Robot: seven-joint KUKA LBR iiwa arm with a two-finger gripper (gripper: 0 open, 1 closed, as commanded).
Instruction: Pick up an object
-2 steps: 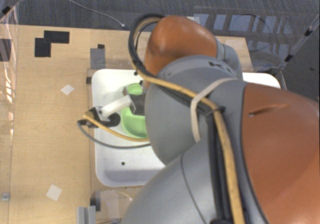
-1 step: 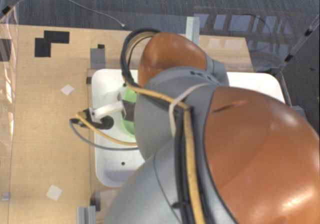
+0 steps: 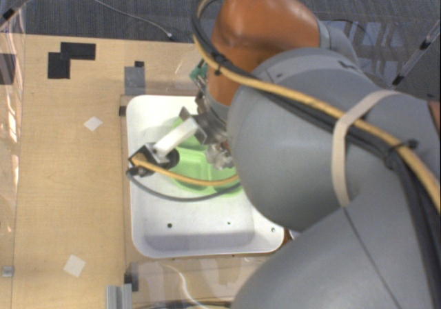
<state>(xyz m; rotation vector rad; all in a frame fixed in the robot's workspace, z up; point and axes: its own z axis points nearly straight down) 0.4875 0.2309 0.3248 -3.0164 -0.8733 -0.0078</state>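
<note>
A light green object (image 3: 196, 170), flat and rounded like a dish or lid, lies in the middle of the white bin (image 3: 186, 232), partly under the arm. My gripper (image 3: 210, 136) hangs low over the bin just above the green object's far edge, and the bulky grey arm with its orange band hides most of it. Nothing shows between the gripper and the green object that tells of a grasp.
The bin's near half is bare white floor. The wooden bench (image 3: 62, 183) stretches to the left, with black marker shapes (image 3: 69, 58) at its far left corner. The arm covers the right side of the scene.
</note>
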